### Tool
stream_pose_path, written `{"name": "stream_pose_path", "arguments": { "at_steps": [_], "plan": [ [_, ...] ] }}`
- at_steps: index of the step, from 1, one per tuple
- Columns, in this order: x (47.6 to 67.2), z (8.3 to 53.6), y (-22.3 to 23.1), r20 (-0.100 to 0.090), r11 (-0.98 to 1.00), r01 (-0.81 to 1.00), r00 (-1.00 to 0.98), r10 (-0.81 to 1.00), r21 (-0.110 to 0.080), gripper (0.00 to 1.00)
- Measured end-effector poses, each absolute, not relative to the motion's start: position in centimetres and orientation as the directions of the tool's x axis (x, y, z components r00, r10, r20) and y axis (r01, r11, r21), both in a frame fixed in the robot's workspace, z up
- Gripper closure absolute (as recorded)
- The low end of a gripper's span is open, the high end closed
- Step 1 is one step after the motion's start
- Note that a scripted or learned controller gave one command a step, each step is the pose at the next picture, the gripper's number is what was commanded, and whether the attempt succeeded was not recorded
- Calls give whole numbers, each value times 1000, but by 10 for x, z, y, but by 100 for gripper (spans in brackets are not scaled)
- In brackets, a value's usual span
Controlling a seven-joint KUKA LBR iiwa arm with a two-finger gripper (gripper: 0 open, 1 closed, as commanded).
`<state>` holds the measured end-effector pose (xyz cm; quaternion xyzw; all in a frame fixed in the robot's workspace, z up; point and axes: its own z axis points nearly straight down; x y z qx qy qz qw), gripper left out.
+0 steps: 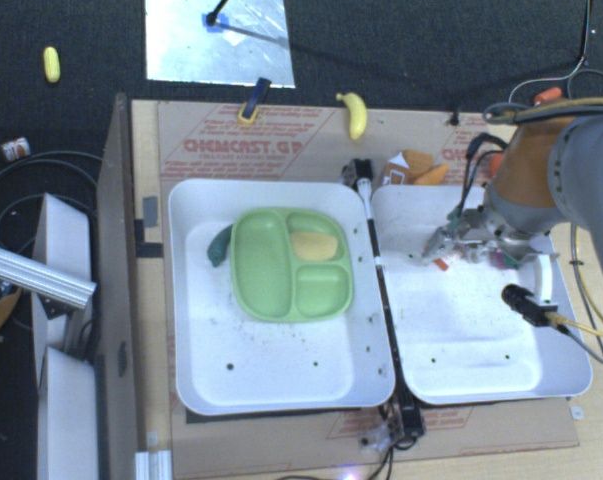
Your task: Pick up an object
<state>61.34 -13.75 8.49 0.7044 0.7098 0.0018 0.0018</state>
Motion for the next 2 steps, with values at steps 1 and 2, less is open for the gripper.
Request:
{"name": "stream_pose_path", "arguments": {
  "at_steps": [1,2],
  "plan": [
    [620,96,-161,-1,1,1000,-1,1000,4,0],
    [656,85,-118,0,9,1000,-9,1000,5,0]
  ]
}}
